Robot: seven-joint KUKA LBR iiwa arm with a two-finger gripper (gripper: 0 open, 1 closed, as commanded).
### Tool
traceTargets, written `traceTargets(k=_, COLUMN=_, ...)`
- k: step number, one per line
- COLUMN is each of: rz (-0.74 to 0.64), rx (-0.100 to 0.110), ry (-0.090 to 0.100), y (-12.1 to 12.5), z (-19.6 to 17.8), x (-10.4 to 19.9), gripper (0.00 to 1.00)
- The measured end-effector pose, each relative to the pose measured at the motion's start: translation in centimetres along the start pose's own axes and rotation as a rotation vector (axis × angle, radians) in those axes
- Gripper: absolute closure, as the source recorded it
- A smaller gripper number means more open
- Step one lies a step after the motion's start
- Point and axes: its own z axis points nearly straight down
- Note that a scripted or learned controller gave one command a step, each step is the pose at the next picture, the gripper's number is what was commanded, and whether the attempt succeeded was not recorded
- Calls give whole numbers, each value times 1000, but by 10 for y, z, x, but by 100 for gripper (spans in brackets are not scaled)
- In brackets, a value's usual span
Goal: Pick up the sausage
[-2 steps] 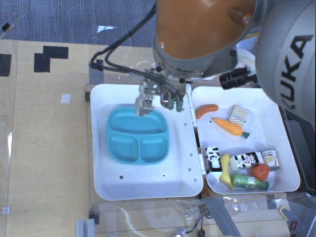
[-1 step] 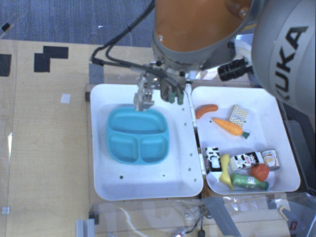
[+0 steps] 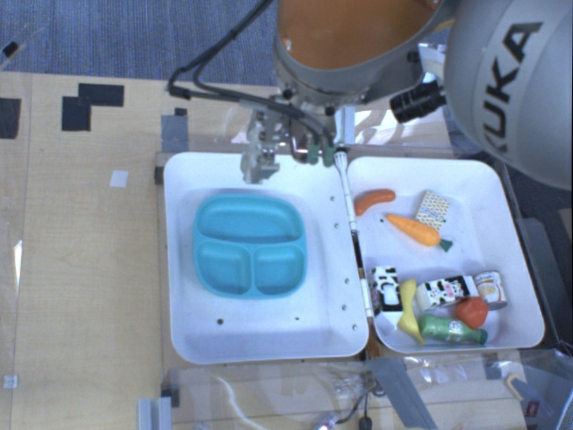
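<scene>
The sausage (image 3: 373,201) is a small orange-red link lying near the back left corner of the right bin (image 3: 510,240), close to the divider. My gripper (image 3: 260,161) hangs over the back edge of the left bin (image 3: 179,267), above the far rim of the blue tray, well to the left of the sausage. Nothing shows between its fingers. The orange band and grey arm fill the top of the view.
A blue three-compartment tray (image 3: 251,245) sits in the left bin. The right bin also holds a carrot (image 3: 414,229), a patterned packet (image 3: 433,209), a cow-print carton (image 3: 385,289), a banana (image 3: 408,310), a tomato (image 3: 471,311), a green bottle (image 3: 452,331) and a can (image 3: 491,288).
</scene>
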Motion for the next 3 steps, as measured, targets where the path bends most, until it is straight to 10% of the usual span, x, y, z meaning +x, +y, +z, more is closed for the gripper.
traceTargets(k=1, rz=-82, rx=0, ry=2, y=2, z=54, x=-113, gripper=100)
traceTargets(k=2, rz=43, rx=1, ry=4, y=2, z=116, x=-135, gripper=100)
traceTargets(k=3, rz=110, rx=1, ry=2, y=2, z=86, x=-71, gripper=100)
